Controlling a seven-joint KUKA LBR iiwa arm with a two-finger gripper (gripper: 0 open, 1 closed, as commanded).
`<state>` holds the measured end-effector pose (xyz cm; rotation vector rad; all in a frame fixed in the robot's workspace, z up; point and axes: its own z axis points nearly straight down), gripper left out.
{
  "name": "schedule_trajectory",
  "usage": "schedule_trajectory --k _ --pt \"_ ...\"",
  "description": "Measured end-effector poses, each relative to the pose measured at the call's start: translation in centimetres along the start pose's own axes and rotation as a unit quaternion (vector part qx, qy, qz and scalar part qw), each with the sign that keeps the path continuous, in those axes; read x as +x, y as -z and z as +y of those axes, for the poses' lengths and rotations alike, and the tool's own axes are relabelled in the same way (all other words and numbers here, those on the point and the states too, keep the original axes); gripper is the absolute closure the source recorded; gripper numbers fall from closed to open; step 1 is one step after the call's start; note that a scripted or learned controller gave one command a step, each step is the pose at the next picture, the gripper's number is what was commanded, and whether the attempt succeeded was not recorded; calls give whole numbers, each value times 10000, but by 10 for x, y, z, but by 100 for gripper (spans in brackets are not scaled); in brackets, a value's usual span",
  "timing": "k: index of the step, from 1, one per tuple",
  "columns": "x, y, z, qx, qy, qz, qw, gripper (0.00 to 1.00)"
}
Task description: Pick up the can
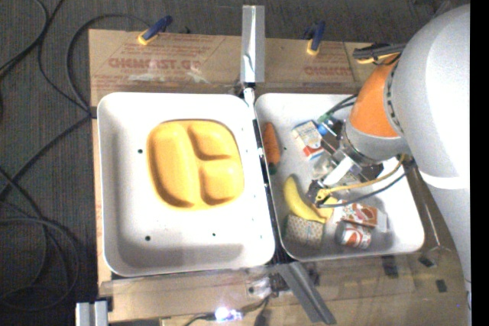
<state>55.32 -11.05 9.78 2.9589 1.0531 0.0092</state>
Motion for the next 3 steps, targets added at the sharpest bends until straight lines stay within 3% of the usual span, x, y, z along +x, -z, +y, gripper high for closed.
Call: schedule_trajectory --k 1,2,3 --pt "117 85 4 5 -841 -59 9964 100" --pt "99 84 -2 10 -567 -68 9984 100" --pt "27 84 -27 22 -758 -66 9971 100"
